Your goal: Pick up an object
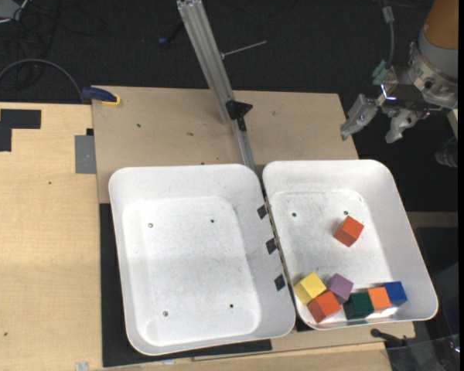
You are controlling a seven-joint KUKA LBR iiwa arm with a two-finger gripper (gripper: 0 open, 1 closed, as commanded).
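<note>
Gripper (377,124) fingers spread, bare, beyond right bin (398,199); red cube (349,230) apart from corner blocks (348,296).

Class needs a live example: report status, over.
Gripper open, holding nothing, above right bin's far rim. Orange cube alone mid-bin; five cubes clustered at near edge. Nothing blocking it.

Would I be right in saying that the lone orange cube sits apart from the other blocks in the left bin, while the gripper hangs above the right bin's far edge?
Not quite: the camera view shows the orange cube in the right bin, not the left. It does sit apart from the cluster of blocks, and the gripper hangs above the right bin's far edge.
</note>
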